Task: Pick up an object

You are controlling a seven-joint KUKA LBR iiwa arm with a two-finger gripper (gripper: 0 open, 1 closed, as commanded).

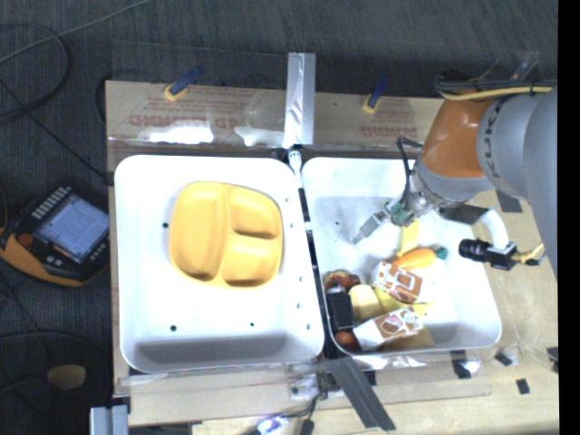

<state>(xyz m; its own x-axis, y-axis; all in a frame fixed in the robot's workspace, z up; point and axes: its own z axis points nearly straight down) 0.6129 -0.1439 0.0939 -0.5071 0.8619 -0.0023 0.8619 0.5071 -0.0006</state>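
Objects for picking are piled in the right bin (362,184), lower half: carrot (419,257), patterned carton (400,283), pale yellow block (364,299), black item (340,309) against the left wall, second printed package (395,327) near the front rim. Gripper (373,225) low over bare bin floor just up-left of the pile, beside a yellow piece (410,235); nothing visible in it; jaw state can't tell, too small. Arm (480,148) enters from the right. Left bin (136,243) holds a yellow divided tray (225,234), roughly centred.
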